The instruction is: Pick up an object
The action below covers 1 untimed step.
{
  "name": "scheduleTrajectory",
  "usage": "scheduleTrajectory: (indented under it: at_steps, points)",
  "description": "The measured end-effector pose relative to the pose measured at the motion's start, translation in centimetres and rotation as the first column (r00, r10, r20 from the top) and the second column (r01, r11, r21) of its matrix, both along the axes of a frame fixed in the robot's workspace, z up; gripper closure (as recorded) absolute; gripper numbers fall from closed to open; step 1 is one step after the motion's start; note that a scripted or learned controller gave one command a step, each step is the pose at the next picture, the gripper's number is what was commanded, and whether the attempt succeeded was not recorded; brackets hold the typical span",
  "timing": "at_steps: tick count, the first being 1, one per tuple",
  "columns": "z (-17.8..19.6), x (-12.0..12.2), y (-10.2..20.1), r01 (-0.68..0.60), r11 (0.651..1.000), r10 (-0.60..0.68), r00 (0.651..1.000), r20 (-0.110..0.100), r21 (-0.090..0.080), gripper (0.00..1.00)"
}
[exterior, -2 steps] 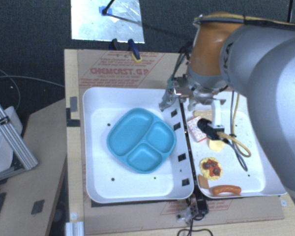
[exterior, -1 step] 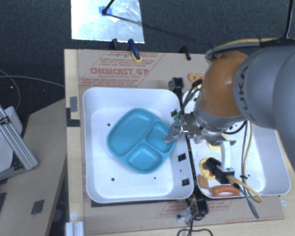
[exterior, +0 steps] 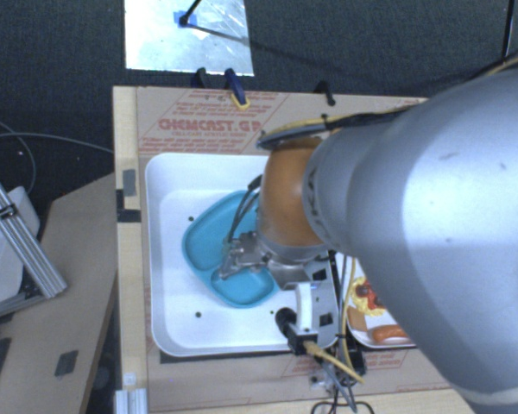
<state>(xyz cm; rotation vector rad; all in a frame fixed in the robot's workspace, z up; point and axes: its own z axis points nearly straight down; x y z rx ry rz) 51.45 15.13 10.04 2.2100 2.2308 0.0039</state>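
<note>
Visibly one blue dish (exterior: 209, 240), two bins (exterior: 168, 266).

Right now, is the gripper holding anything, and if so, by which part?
Cannot be told. The gripper sits low over the blue dish in the left white bin, but the wrist hides any hold.

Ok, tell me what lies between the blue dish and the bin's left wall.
Bare white floor of the left bin, seen in the camera view, left of the blue dish.
</note>
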Motion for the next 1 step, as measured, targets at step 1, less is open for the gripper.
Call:
scheduleTrajectory:
  at_steps: [1]
  points:
    - [-1.50, 11.59, -0.88, 0.001, 1.000, -0.001, 0.993, -0.118, 0.000, 0.00]
